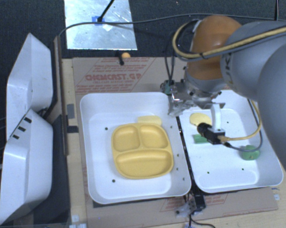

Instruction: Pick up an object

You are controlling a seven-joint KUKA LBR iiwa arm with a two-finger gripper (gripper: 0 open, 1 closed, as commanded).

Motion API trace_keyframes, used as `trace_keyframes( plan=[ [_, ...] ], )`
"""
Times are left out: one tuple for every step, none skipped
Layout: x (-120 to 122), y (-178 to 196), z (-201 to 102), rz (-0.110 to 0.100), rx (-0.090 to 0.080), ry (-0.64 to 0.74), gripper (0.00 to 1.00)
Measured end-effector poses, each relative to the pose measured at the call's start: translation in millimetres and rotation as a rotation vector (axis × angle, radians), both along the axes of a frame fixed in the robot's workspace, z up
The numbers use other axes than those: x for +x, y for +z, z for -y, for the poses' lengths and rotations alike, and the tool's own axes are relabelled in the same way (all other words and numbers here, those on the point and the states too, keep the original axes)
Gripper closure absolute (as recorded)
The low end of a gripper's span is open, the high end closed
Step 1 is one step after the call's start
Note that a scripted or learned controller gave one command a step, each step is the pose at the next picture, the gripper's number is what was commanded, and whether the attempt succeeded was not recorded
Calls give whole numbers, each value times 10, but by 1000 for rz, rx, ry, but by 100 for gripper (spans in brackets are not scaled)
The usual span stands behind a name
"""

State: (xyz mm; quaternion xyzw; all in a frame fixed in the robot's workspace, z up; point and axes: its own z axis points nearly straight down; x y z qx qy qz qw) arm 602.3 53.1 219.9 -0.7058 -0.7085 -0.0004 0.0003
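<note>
The pincer (178, 105) hangs over the far end of the seam where the two bins meet. The grey arm (259, 59) and its orange band (210, 32) loom above it, and whether the pincer is wide or narrow, I cannot tell; nothing shows in its grasp.

Closest candidate: a pale yellow disc (200, 118), just beside the pincer on the view's right, lying flat on the floor of the right bin (231, 173). A little nearer the camera than that sits a small green block (198, 139). Well off to the pincer's right and toward the camera, a green round piece (250, 153) rests near the bin's right wall.

On the other side of the seam, in the left bin (98, 113), a pale yellow block (149, 120) lies near the pincer on the view's left. It touches, or all but touches, the far edge of a yellow divided tray (142, 151), which takes up the middle of that bin. The shared rims run right under the pincer.

Both bins rest on a cardboard sheet (113, 74) with red lettering. Beyond the pincer, a small orange ball (126, 55) sits on it, and a shiny metal plate (100, 21) lies farther back. White housings (26, 140) stand far to the left, on dark flooring (25, 17).
</note>
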Motion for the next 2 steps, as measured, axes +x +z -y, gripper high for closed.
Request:
trace_keyframes(
  plan=[
    [-245, 21, -424, 0, 0, 0, 100],
    [-241, 21, -401, 0, -1, -4, 0]
  ],
)
